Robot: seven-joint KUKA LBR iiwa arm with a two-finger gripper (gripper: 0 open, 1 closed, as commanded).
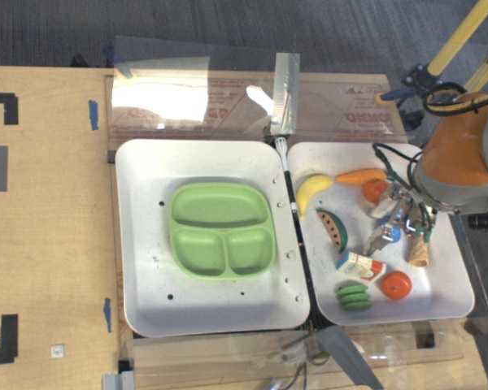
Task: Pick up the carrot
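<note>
- Gripper (388, 232) hangs low over the right bin (455, 307) — whether it is open or closed, I cannot tell.
- Carrot (359, 177) lies just beyond it toward the far rim, beside the banana (311, 190).
- Watermelon slice (333, 227) and tomato (397, 285) crowd nearby — bare floor nearest the right wall.

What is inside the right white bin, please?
The right bin holds a carrot, banana, watermelon slice, tomato, green piece and small carton. The gripper hangs above them and covers whatever lies beneath it.
</note>
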